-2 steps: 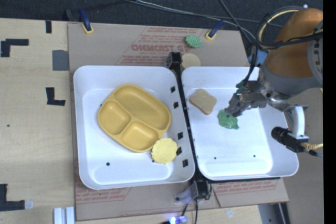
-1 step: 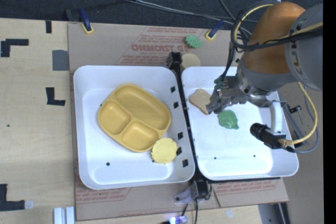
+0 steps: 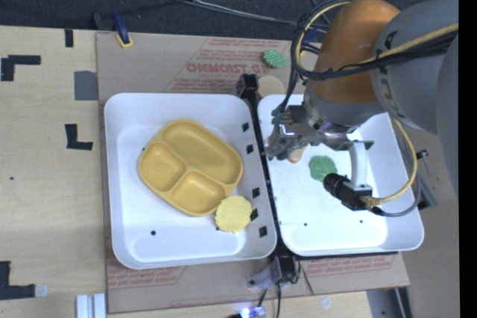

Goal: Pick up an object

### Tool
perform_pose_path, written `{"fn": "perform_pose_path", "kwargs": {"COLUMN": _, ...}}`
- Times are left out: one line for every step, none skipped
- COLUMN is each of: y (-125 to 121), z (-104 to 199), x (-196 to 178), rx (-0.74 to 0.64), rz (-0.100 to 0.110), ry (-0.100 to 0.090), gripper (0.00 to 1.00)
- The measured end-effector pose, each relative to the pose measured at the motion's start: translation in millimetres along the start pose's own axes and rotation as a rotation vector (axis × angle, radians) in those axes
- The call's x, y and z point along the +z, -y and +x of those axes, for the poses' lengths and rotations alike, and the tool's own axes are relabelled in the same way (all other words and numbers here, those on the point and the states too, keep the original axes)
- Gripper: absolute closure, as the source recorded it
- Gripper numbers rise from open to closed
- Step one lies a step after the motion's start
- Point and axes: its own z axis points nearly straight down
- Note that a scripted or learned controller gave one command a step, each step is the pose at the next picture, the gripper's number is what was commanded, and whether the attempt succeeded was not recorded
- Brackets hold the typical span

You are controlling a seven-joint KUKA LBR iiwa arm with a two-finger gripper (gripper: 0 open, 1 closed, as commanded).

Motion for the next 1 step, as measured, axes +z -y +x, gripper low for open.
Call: {"fn": "perform_pose_path", "kwargs": {"y": -5.5, "z": 57.2, "x": 1.9, "rx": 0.0, "rz": 0.0, "ry": 0.001, "gripper": 1.0}}
